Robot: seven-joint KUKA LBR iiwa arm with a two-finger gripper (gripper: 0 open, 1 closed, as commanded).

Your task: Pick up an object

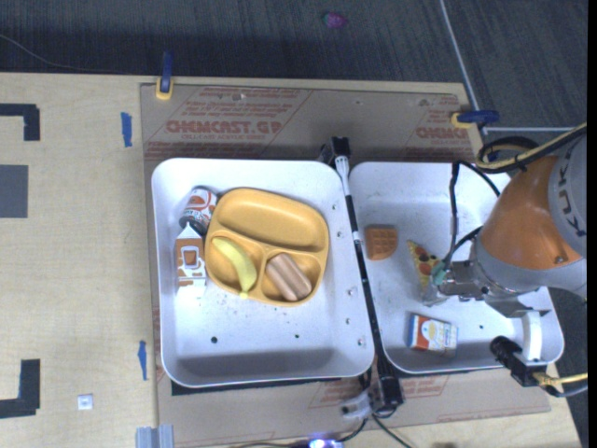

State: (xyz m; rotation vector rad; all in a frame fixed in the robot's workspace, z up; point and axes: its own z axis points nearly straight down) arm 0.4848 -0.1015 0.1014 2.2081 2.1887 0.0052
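Observation:
My gripper [437,287] hangs low in the right bin [401,187], at the end of the grey arm with the orange band [522,220]. Just to its upper left, touching or nearly touching it, lies a small multicoloured object [423,259]. A white and orange carton [431,332] lies flat a little below the gripper. An orange-brown toast-like piece [381,242] rests near the bin's left wall.
The left bin [252,357] holds a yellow divided plate [269,215] with a banana [237,263] and a hot dog [289,278]. A can [197,210] and a small carton [189,258] lie beside the plate. A black bar [340,161] sits between the bins.

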